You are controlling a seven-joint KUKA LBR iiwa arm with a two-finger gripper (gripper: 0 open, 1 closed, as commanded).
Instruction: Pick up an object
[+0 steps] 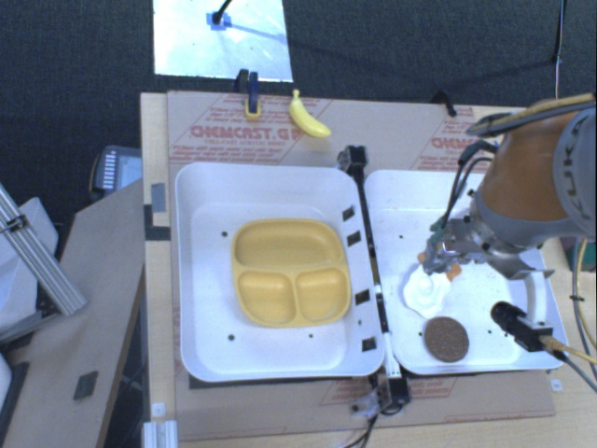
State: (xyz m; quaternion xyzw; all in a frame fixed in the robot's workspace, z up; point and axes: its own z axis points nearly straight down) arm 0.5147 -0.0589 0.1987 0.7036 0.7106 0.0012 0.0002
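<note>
Camera view looks down on two shallow white bins set side by side on a brown board with red letters on it. The left white bin has a yellow plastic plate lying flat in its middle. The plate has three parts: one long part at the far side and two small parts at the near side. The right white bin has two small things in it, both near its front edge. One is a soft-looking white lump. The other is a flat round brown disc. The disc lies just in front of the white lump, very close to it, and I cannot tell if they touch. The grey and orange arm reaches in from the right and hangs over the right bin. Its gripper points down at the far edge of the white lump and seems to touch it or be just above it. I cannot tell how wide the gripper is open, or whether it has hold of anything. A tiny orange bit shows right beside the gripper, too small to tell what it is. Behind the bins, on the board, lies a yellow toy banana. Near it, to the left, stands a blue and yellow clamp.
</note>
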